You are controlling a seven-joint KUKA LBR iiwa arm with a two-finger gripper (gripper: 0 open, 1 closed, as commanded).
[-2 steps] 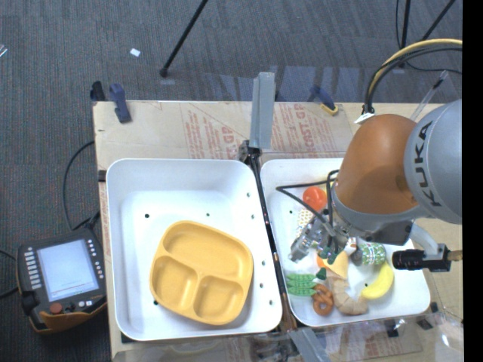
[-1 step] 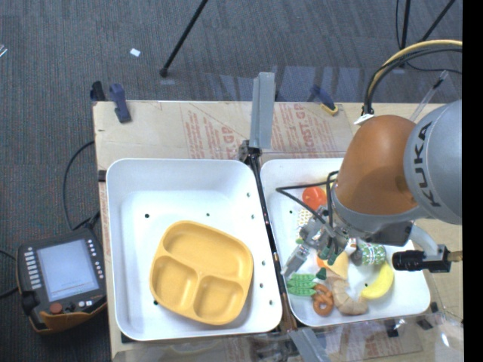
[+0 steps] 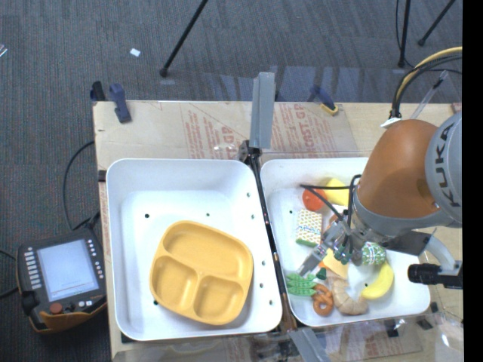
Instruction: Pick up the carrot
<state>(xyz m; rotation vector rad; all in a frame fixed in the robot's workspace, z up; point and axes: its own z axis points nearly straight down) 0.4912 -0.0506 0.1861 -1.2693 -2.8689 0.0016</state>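
Tool (image 3: 313, 263) amid carrot (image 3: 305, 283), pretzel (image 3: 323, 299), banana (image 3: 379, 281)

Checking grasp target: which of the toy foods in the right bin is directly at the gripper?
The carrot, with its green top at the bin's left wall. The gripper hangs just above it; the banana and pretzel lie further off.

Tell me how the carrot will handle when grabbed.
The carrot looks like a small moulded toy, so it is probably stiff and light. Its rounded shape may roll or slip from a pinch. It lies close by the pretzel, so pushing it would likely shove that too.
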